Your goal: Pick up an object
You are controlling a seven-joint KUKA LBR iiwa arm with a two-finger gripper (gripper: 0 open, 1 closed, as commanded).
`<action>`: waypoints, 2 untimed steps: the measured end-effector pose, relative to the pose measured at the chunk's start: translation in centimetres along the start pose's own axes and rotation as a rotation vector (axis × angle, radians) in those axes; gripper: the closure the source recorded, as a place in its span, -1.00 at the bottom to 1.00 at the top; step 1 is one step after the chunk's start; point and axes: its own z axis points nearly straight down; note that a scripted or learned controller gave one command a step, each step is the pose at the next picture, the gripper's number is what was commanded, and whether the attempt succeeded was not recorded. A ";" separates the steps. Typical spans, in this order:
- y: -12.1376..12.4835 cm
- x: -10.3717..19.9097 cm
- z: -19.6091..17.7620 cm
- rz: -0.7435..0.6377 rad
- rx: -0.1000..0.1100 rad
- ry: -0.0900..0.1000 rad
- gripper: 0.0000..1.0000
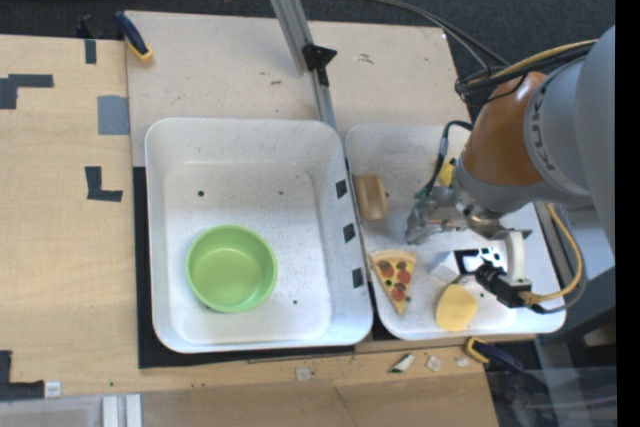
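Two bins sat side by side on the desk (230, 75). The left bin (170, 215) held a bowl (232, 267) in its near-left part. Relative to the bowl, the right bin (385, 147) lay to the right. Within it, a block (371, 197) lay right of and behind the bowl, a pizza slice (395, 279) directly right, and a round piece (456, 308) farther right. The end effector (425, 225) hung over the right bin, between the block and the round piece.

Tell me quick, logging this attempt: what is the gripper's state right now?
Gripper: cannot be told; it hangs over the right bin between the wooden block and the pizza slice.
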 end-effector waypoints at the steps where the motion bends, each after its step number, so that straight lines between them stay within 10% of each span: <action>1: 0.9 -0.3 -5.0 0.000 -0.011 -0.002 1.00; 2: 1.0 -0.2 -9.3 0.000 -0.012 -0.002 1.00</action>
